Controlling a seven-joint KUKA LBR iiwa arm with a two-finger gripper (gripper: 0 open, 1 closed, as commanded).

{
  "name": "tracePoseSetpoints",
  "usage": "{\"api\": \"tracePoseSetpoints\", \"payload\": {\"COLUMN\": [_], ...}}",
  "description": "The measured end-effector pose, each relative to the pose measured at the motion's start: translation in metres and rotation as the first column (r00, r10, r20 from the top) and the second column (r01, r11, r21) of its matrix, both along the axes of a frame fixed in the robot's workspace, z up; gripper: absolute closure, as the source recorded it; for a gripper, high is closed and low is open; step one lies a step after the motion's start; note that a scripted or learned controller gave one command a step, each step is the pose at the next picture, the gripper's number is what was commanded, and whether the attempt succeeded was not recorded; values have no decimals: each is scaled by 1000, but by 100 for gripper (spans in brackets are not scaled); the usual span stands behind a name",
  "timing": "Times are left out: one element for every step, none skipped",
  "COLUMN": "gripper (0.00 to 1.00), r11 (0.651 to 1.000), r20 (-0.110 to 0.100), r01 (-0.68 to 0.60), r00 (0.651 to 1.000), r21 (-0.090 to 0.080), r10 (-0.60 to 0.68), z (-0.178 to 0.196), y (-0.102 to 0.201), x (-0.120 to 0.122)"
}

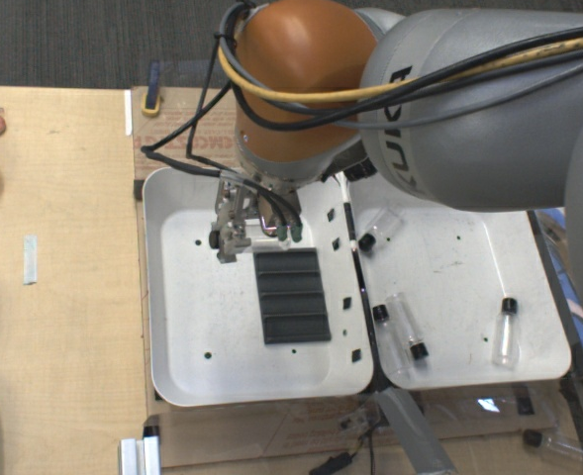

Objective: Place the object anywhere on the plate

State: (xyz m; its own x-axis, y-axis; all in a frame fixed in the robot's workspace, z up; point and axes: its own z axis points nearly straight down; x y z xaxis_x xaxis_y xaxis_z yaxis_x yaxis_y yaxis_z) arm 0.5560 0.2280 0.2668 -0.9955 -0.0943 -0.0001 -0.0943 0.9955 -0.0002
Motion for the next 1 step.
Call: {"api": "tracePoseSetpoints", "payload": {"gripper": [0], "r11": [1000], "r20": [0], "r01": [0], "r00": [1000], "r21": [0], "r10": [0], "z": [0], "y": [0], "x": [0]}}
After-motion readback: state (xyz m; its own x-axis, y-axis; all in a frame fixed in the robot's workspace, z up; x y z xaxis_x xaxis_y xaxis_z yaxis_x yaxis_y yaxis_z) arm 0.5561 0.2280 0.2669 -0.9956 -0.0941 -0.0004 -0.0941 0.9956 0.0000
